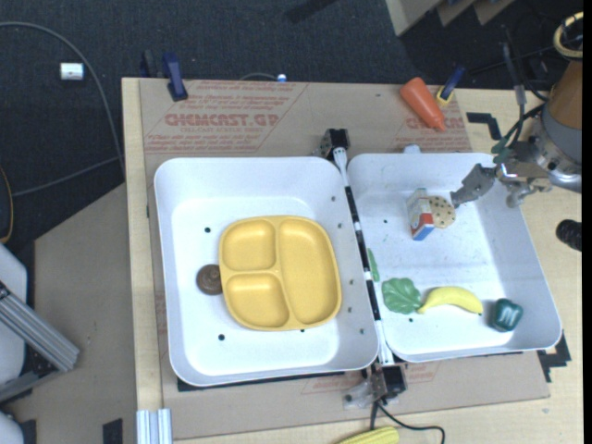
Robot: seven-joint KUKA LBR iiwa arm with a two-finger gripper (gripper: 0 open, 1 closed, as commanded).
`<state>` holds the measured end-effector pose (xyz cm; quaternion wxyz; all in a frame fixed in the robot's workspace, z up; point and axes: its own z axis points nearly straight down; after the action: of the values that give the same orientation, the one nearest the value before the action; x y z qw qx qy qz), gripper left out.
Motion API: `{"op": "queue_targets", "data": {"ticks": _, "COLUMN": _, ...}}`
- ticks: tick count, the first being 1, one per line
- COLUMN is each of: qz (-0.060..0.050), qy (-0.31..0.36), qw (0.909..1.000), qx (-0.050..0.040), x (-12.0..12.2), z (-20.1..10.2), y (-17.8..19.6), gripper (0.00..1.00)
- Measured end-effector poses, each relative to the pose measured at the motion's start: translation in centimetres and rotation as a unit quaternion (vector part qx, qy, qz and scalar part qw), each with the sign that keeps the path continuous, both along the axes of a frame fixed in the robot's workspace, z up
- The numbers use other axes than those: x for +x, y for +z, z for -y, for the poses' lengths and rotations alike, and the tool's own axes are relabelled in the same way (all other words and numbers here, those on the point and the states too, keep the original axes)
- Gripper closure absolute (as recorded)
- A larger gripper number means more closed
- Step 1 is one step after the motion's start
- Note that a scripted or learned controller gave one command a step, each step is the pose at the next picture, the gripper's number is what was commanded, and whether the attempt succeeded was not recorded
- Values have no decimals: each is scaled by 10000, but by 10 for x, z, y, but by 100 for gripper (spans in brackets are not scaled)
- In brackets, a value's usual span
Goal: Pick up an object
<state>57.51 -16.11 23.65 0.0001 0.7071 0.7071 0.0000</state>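
The right bin (518, 248) holds a small multicoloured block with a speckled ball (429, 216) near its middle. Along its front lie a green leafy piece (401, 295), a yellow banana (453, 300) and a dark green cup-like object (505, 314). My gripper (474, 186) comes in from the right over the bin's upper right part, its tip just right of the block. Nothing shows between its fingers.
The left bin (180, 248) carries a yellow three-compartment plate (277, 272) with a brown round object (209, 279) at its left edge. An orange carrot-like object (424, 104) and a blue clamp (172, 75) lie on the cardboard beyond the bins.
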Motion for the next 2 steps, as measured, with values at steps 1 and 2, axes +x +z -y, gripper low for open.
{"op": "queue_targets", "data": {"ticks": 1, "qz": -12, "qy": 4, "qw": 10000, "qx": 6, "x": 39, "z": -20, "y": -80, "gripper": 0}}
{"op": "queue_targets", "data": {"ticks": 2, "qz": -15, "qy": 5, "qw": 10000, "qx": 7, "x": 38, "z": -41, "y": -153, "gripper": 0}}
